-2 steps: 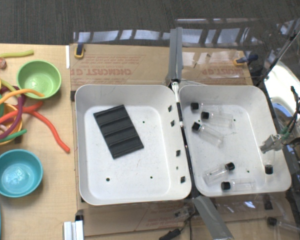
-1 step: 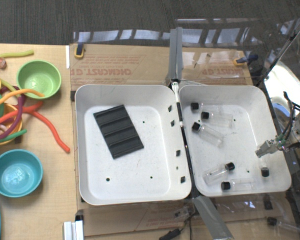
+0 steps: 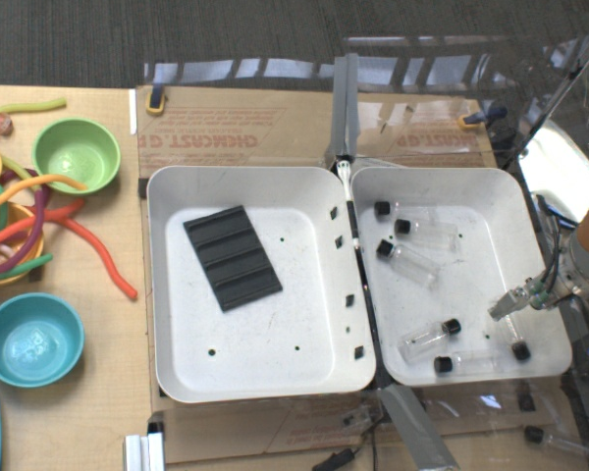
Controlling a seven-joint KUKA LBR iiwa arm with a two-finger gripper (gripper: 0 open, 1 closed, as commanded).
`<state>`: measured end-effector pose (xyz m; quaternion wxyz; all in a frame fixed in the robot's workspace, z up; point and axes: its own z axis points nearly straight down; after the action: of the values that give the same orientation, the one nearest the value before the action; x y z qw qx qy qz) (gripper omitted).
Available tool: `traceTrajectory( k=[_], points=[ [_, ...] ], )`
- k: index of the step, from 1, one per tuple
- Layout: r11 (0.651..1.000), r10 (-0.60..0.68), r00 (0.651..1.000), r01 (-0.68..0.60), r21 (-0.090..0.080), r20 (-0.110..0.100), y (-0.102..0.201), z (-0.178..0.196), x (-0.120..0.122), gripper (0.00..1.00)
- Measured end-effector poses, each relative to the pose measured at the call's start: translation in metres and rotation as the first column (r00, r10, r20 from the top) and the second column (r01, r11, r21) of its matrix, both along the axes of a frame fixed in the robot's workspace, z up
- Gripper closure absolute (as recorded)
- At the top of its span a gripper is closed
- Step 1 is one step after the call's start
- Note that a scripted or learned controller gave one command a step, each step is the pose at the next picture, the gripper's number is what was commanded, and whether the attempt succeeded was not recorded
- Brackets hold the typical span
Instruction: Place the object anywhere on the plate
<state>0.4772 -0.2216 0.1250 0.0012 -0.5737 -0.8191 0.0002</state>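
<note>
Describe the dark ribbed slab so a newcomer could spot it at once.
Find the two white bins side by side and take the left bin. On its floor, toward the upper left, lies the dark ribbed slab, tilted. It is flat, black and grooved, unlike the clear black-capped vials scattered in the right bin.

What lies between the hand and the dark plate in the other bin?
The hand sits at the right bin's right edge. Clear black-capped vials lie scattered between, then the raised divider where the bins meet. Past it, the left bin's floor up to the dark ribbed plate is bare.
</note>
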Motion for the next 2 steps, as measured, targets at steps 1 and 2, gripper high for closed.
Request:
traceTrajectory(
  k=[1, 2],
  points=[
    [0.942, -0.336, 0.942, 0.336, -0.001, 0.005, -0.0006, -0.0277, 0.0075, 1.00],
    [0.828, -0.561, 0.828, 0.561, 0.005, 0.009, 0.0015, -0.0285, 0.0066, 1.00]
  ],
)
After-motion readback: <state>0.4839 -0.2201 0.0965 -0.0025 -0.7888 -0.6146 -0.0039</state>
